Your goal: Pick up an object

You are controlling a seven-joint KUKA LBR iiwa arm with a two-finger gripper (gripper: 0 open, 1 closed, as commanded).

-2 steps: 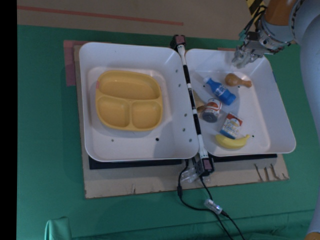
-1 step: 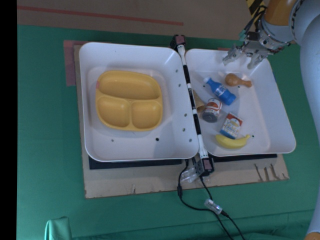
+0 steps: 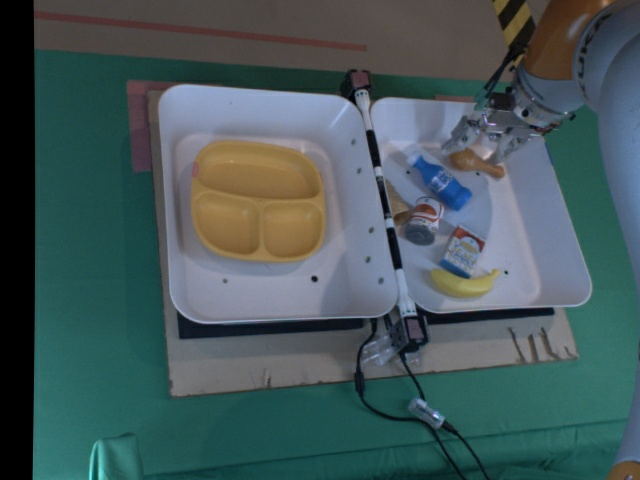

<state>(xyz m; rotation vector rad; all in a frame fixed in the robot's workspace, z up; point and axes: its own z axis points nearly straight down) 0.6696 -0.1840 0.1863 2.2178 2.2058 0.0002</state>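
My gripper (image 3: 488,148) hangs over the far part of the right bin (image 3: 560,268), fingers spread open. A tan, bread-like piece (image 3: 480,163) lies on the bin floor right under the fingertips, not lifted. Just left of it lies a blue bottle (image 3: 441,182) with a white label, on its side. Nearer the front are a small can (image 3: 423,220), a red and blue carton (image 3: 463,251) and a yellow banana (image 3: 465,283).
A yellow divided plate (image 3: 258,199) rests in the left bin (image 3: 200,288). A small tan item (image 3: 398,204) sits against the divider rail (image 3: 382,208) between the bins. Cables (image 3: 420,408) trail off the bench front. The grey arm (image 3: 590,28) enters from the upper right.
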